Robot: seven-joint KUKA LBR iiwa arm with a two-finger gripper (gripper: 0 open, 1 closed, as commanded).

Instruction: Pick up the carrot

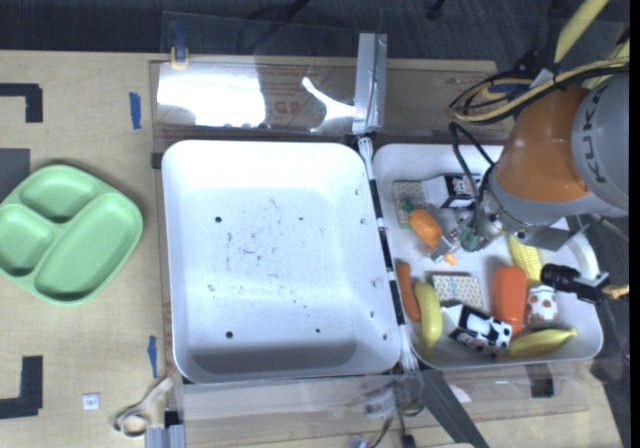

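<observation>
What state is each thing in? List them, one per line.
carrot: lying in the right bin, beside the pincer, not gripped
pincer: low in the right bin, over the items
right bin: crowded with toy food
left bin: bare white floor showing
green divided plate: flat on the bench, left of the bins
bananas: lying flat in the right bin

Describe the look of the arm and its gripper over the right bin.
The arm is grey, with a broad, rounded orange band above the wrist and part of dark "KUKA" lettering on the grey casing. Black cables run along it, and yellow and black ones loop behind it. The gripper is a small cluster of dark and metallic parts, too small to make out in detail.
</observation>
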